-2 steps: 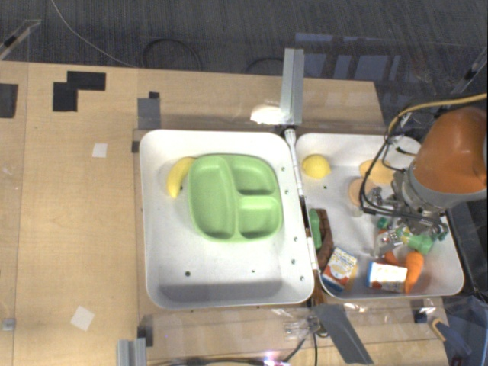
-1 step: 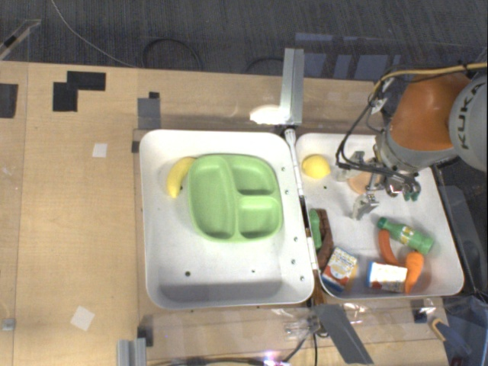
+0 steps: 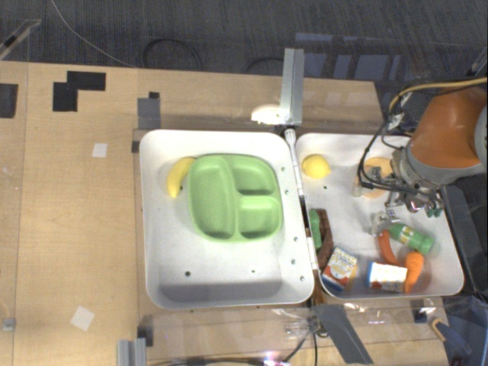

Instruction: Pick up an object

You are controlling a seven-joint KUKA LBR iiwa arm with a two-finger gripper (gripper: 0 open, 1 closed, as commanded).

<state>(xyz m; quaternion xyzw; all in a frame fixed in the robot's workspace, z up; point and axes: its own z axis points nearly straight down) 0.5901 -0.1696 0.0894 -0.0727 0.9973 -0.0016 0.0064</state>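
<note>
Arm (image 3: 450,132) over the right bin (image 3: 343,204), reaching in from the right side of the view, with its gripper (image 3: 404,204) low above the cluster at that bin's right end. We take the right bin as our landmark. A green bottle (image 3: 412,239) lies just below the gripper, its long axis running from upper left to lower right, roughly across the bin's width. An orange piece (image 3: 389,246) touches the bottle's left end, and a carrot (image 3: 414,269) lies just past it toward the bin's near right corner, beside a white carton (image 3: 387,275). Along the bin's left wall we find a brown bar (image 3: 325,235) with a green strip, and a small juice box (image 3: 340,267) near the front left corner. A lemon (image 3: 315,165) sits near the far left corner, well apart from the gripper. An orange disc (image 3: 375,175) lies just behind the wrist.

We cannot tell from this view how the jaws stand; cables and the wrist body blur them. Nothing can be seen between them.

We judge the bottle the likeliest target, being nearest. The coming move turns on closing across its short axis, not along its length.

The left bin (image 3: 160,227) holds a green tray (image 3: 232,197) and a banana (image 3: 178,176).
</note>
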